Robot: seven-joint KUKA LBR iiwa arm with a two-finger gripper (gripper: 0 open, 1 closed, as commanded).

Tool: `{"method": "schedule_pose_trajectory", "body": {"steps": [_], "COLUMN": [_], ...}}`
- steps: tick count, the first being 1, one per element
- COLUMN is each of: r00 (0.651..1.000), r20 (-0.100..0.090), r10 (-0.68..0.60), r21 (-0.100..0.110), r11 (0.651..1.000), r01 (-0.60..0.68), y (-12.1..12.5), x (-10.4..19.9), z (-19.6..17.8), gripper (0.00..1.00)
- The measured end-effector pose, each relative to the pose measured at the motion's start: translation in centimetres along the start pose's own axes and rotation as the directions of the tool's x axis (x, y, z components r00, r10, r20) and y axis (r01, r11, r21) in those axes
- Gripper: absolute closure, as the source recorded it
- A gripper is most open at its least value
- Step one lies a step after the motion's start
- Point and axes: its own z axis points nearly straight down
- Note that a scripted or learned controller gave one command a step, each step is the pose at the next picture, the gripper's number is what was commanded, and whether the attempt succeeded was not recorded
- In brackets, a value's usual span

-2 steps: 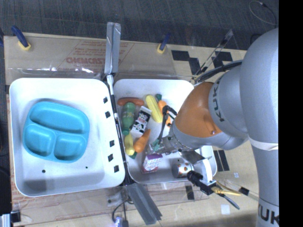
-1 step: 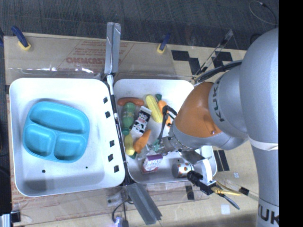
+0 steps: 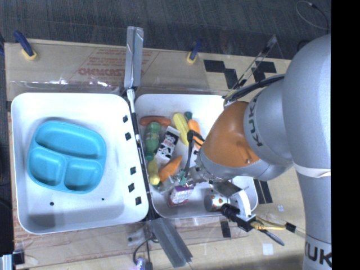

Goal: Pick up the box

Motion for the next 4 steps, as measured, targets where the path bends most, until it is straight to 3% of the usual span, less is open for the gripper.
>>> {"method": "schedule_pose_trajectory", "body": {"steps": [1, 2, 3, 4], "r00": [1.000, 0.947, 0.947, 0.938], "r20": [-0.001, 0.002, 0.002, 0.002], "r10": [-0.003, 0.320, 0.320, 0.346], "r21": [0.003, -0.002, -0.002, -0.005], "r11": [1.000, 0.947, 0.947, 0.938], "r01": [0.003, -0.320, -0.320, -0.346], "y": [0.0, 2.0, 2.0, -0.5], "x": [0.0, 6.2, 6.2, -2.1], "z": [-0.7, -10.0, -10.0, -0.3], "gripper": [1.00, 1.00, 0.00, 0.00]}}
